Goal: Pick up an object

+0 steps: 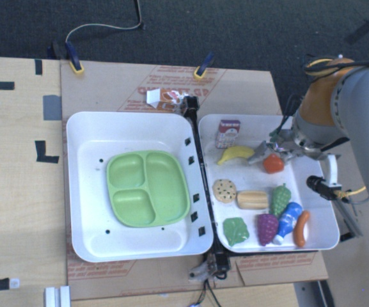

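Note:
My gripper [268, 155] reaches in from the right and sits low over the right bin [321, 200], right at the top edge of a red tomato [274, 165]. The tomato rests near the bin's upper right. A yellow banana [235, 153] lies just left of the gripper, and a small carton [228, 133] stands beyond it. Further down the bin lie a cookie [224, 190], a bread roll [252, 200], a green pickle [280, 200], a blue bottle [290, 219], purple grapes [267, 228], a green leaf [235, 231] and an orange sausage [301, 229].
The left bin [85, 171] holds a green divided plate [149, 187]. A black divider [197, 165] runs between the two bins. The grey arm with its orange band [318, 101] and a cable [328, 187] overhang the right bin's right side.

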